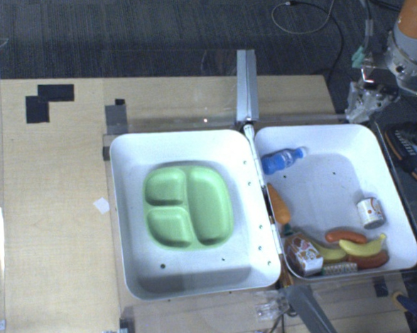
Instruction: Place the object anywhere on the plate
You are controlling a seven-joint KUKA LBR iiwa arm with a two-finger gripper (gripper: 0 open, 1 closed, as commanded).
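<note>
A green plate (190, 205) with three compartments lies in the left white bin (138, 274). The right bin (323, 182) holds the loose objects: a blue bottle (283, 159) at the back left, an orange carrot (279, 208) along the left wall, a small can (370, 212) at the right, and a yellow banana (363, 245) with red pieces (344, 235) near the front. My gripper (365, 105) hangs outside the right bin's back right corner, apart from all the objects, with nothing seen in it.
A brown and white packet (304, 254) sits in the front left corner of the right bin. A metal post (246, 88) rises behind the divider between the bins. Cables (312, 12) lie on the dark floor behind the bench.
</note>
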